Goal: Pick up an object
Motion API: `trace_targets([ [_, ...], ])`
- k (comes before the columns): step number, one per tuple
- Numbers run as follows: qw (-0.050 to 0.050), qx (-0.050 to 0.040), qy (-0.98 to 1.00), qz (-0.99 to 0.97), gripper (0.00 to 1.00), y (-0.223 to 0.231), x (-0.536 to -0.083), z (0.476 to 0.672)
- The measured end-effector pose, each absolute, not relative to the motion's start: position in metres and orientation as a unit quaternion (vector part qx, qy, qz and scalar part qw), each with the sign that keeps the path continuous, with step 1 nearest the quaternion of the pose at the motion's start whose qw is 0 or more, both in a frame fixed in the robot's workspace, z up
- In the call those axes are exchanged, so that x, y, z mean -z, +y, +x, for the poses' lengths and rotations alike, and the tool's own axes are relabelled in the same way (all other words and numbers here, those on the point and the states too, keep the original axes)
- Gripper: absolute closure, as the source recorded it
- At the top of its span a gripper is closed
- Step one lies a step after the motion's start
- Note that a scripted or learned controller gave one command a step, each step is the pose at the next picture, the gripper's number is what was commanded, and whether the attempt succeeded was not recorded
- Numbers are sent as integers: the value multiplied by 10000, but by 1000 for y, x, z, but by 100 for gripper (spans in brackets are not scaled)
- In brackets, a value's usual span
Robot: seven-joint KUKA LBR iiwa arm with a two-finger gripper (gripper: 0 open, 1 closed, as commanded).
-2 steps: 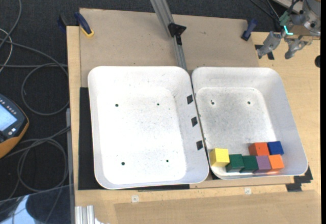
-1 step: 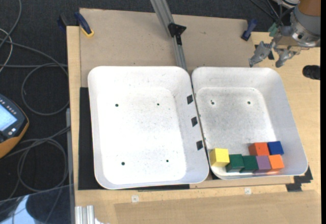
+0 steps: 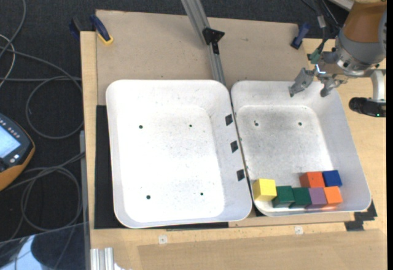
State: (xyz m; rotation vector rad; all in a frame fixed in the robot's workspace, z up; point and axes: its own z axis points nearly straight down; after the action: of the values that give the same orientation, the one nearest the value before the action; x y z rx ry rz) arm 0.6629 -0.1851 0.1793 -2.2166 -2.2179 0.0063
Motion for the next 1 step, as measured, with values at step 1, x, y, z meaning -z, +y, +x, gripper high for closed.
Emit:
trace_targets([
  [1,24,-18,-7074,-7069,0,-186,-136,665],
])
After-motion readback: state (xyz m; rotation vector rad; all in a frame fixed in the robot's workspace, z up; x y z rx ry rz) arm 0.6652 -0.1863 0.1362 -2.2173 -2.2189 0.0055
